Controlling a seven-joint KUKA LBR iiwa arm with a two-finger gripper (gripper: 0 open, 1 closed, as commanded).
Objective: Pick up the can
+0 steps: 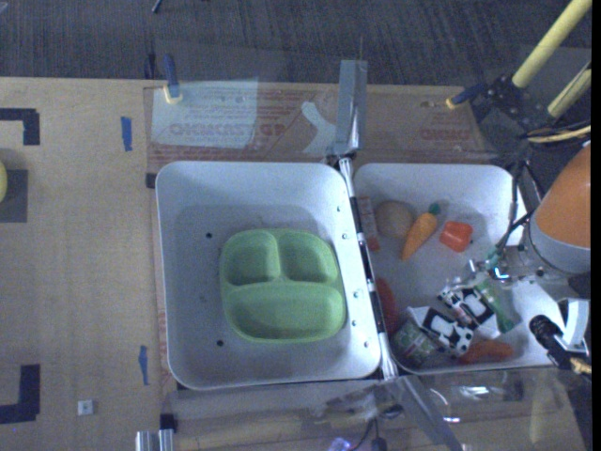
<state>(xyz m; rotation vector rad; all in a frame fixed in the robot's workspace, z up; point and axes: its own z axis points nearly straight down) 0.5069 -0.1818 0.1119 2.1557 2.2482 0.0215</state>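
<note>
1 can [414, 339], maybe tipped, 1 carrot [419, 235], 2 bins [178, 280].

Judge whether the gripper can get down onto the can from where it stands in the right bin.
Probably yes, but awkwardly. The can lies in the right bin's near-left corner, open from above, yet a black-and-white toy presses against it on the gripper's side.

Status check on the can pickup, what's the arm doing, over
Gripper low in the right bin, fingers unreadable. Can lying at the bin's near left corner, not held. Black-and-white toy crowds it, between can and gripper.
</note>
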